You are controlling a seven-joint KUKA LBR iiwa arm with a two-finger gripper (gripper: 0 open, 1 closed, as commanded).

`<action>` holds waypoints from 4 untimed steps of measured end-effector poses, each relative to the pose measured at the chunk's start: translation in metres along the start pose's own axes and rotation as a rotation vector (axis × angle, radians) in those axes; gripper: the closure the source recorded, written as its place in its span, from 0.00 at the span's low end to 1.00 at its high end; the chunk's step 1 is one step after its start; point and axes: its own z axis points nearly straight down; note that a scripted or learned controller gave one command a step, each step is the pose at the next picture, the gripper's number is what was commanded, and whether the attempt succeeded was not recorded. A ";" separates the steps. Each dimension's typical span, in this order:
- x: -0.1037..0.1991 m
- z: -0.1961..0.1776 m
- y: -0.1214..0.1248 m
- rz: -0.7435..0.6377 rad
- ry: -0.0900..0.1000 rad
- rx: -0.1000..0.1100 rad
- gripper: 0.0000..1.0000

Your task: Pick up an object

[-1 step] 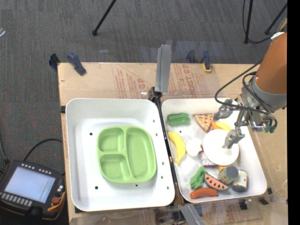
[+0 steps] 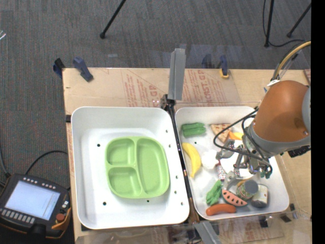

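1. We see the grey arm (image 2: 284, 118) reaching in from the right, its orange band rounded and prominent above the wrist.
2. Its gripper (image 2: 238, 169) points down, cables looping beside the wrist.

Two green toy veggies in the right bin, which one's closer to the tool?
The lower green one, beside the watermelon slice. The other green piece lies at the bin's far-left corner, farther from the tool.

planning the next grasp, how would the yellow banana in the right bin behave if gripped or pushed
The curved yellow toy banana looks smooth and glossy, so probably slippery. Lying flat on its side, it would likely pivot rather than roll if pushed. It seems rigid and light, likely plastic.
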 end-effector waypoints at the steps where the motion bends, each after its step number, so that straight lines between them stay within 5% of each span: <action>1: 0.044 0.058 0.014 0.256 -0.020 0.000 0.00; 2: -0.107 0.057 0.026 0.308 -0.016 0.000 0.00; 3: -0.027 0.058 -0.095 0.333 -0.010 0.002 0.00; 4: -0.092 0.057 -0.071 0.361 -0.015 -0.001 0.00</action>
